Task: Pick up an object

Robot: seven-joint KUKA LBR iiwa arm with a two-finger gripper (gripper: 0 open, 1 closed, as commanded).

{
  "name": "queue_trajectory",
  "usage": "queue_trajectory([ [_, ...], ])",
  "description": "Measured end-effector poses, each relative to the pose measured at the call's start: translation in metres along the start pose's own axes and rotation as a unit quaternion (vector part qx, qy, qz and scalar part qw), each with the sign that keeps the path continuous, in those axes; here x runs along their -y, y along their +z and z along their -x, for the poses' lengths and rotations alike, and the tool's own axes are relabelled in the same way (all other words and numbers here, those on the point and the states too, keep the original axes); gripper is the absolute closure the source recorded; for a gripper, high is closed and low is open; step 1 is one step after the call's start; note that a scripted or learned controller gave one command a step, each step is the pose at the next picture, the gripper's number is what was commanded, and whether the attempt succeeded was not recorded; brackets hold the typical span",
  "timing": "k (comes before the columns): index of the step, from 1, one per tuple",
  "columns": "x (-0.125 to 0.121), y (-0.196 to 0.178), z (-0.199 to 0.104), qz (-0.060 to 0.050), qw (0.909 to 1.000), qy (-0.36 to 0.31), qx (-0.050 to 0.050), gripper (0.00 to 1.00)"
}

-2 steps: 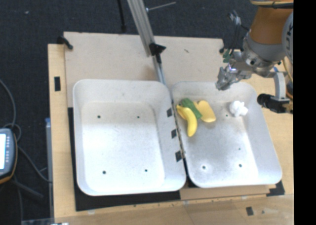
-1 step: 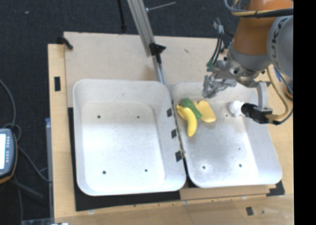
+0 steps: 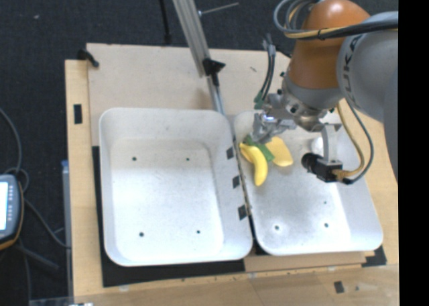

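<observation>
A yellow banana (image 3: 258,165) lies in the right bin (image 3: 315,221) near its left wall, at the far end. A green piece (image 3: 259,148) rests across the banana's upper end. A second yellow object (image 3: 281,153) lies just to its right, touching it. My gripper (image 3: 263,129) hangs from the orange-banded wrist (image 3: 322,36) straight over the upper end of this cluster, close above or touching the green piece. Nothing is visibly held.
The left bin (image 3: 167,184) lies beside the right one, sharing a raised divider (image 3: 240,184). A slanted aluminium rail (image 3: 191,23) crosses the bench behind the bins. A black cable fitting (image 3: 320,166) hangs by the wrist over the right bin.
</observation>
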State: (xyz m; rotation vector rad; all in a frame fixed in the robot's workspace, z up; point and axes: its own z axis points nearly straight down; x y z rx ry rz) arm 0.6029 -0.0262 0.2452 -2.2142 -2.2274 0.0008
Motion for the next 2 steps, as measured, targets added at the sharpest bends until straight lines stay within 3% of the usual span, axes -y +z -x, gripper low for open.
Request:
queue_trajectory([
  [2, 0.024, -0.016, -0.102, 0.0, 1.0, -0.001, -0.001, 1.0],
])
